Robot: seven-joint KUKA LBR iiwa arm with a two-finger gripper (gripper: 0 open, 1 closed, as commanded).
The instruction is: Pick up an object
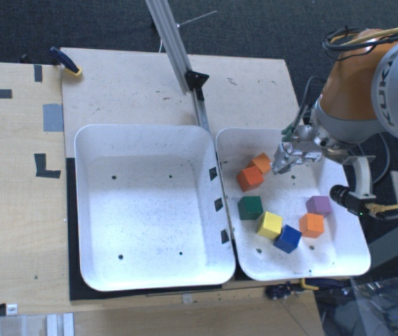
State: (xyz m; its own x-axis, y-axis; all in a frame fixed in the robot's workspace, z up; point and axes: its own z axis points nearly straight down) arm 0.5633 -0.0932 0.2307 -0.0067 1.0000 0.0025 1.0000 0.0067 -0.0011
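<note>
End effector (pixel 283 161) low in the right bin (pixel 339 257), beside the orange blocks.

Nearest the right bin's front edge lie a blue cube (pixel 288 239), a yellow cube (pixel 270 224) touching it, and a small orange cube (pixel 312 225) just beside; a purple cube (pixel 319 204) sits toward the bin's right side and a green cube (pixel 250 207) near its left wall. Farther back, a red-orange cube (pixel 250 178) touches a paler orange cube (pixel 261 163). The grey arm (pixel 357 89), with its orange band, reaches in from the right over the bin's far right corner, wrist bent down, its tip just beside the paler orange cube. Whether the end effector is released or clenched cannot be told, and no block shows between its tips. The left bin (pixel 87 187) stands alongside on the tabletop (pixel 17 187).
</note>
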